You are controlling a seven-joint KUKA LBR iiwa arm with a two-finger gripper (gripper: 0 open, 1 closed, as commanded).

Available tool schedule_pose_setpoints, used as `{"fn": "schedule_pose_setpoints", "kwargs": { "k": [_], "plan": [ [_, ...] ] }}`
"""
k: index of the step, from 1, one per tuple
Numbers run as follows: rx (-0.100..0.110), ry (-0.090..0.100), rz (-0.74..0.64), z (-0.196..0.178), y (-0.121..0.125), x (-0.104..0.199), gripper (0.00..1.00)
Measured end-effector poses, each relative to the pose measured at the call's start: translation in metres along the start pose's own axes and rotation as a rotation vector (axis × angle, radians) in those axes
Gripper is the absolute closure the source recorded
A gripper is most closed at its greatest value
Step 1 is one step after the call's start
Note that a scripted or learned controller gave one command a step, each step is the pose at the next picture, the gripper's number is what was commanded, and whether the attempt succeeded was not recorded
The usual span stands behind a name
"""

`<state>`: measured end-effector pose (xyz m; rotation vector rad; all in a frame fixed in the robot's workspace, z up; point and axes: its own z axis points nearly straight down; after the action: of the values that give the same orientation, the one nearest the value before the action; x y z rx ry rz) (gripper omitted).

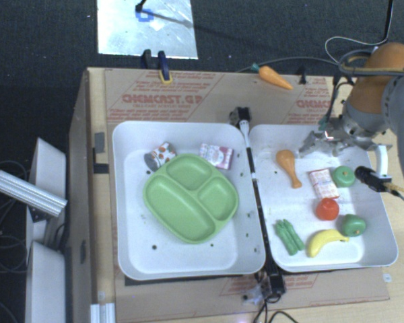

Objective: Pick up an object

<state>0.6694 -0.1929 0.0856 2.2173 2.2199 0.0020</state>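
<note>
The right bin holds an orange drumstick, a red-and-white packet, a green round fruit, a red tomato, a second green fruit, a yellow banana and green beans. My gripper hangs over the far part of this bin, up and to the right of the drumstick and just beyond the packet. I see nothing held in it. The arm's grey wrist and orange band rise behind it at the right.
In the left bin lie a green divided plate, a small can and a pink-and-white packet. A carrot lies on the bench beyond the bins. Cables run along the right bin's far right rim.
</note>
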Motion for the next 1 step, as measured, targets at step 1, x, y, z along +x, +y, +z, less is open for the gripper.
{"fn": "schedule_pose_setpoints", "kwargs": {
  "k": [1],
  "plan": [
    [0.001, 0.000, -0.003, 0.0005, -0.0001, 0.0107, 0.00]
  ]
}}
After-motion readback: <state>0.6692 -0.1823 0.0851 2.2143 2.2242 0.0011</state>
